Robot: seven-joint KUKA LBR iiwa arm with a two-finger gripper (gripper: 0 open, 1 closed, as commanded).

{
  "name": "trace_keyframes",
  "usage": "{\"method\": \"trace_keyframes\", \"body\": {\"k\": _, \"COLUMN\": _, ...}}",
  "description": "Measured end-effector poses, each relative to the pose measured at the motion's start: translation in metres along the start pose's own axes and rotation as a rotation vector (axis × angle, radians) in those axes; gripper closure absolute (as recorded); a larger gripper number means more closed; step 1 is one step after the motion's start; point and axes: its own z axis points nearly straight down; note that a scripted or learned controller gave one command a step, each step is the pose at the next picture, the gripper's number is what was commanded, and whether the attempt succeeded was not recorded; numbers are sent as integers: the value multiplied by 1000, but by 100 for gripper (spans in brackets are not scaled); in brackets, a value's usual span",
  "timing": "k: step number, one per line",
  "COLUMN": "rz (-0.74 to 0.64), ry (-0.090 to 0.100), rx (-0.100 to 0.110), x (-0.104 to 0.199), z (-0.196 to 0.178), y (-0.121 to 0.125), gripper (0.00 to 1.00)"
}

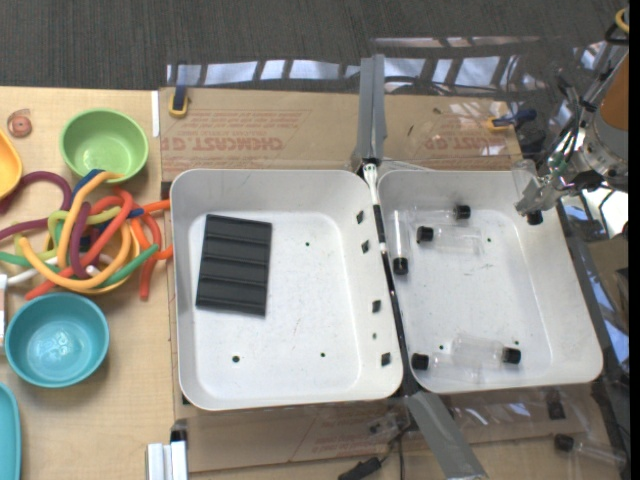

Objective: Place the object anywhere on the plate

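A black ridged rectangular slab (pixel 234 265) lies flat in the left bin (pixel 280 388), toward its left side. In the right bin (pixel 560 368) several small black pieces (pixel 425 234) sit on the floor, joined by faint see-through parts (pixel 470 350) that are hard to make out. My gripper (pixel 532 208) hangs over the far right corner of the right bin, close to its rim. It is small and dark here, and nothing shows in it. The arm (pixel 600 118) comes in from the upper right.
Left of the bins on the wooden bench are a green bowl (pixel 104 146), a teal bowl (pixel 57 339) and a tangle of coloured cords (pixel 90 238). A cardboard sheet (pixel 270 133) lies behind the bins. A metal divider (pixel 372 118) runs between them.
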Motion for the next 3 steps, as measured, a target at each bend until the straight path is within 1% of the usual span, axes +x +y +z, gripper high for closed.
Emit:
{"method": "trace_keyframes", "body": {"k": 1, "rz": -137, "ry": 4, "rx": 3, "x": 35, "z": 50, "y": -80, "gripper": 100}}
{"method": "trace_keyframes", "body": {"k": 2, "rz": -14, "ry": 1, "rx": 1, "x": 14, "z": 13, "y": -64, "gripper": 100}}
{"method": "trace_keyframes", "body": {"k": 3, "rz": -259, "ry": 3, "rx": 2, "x": 25, "z": 20, "y": -113, "gripper": 100}}
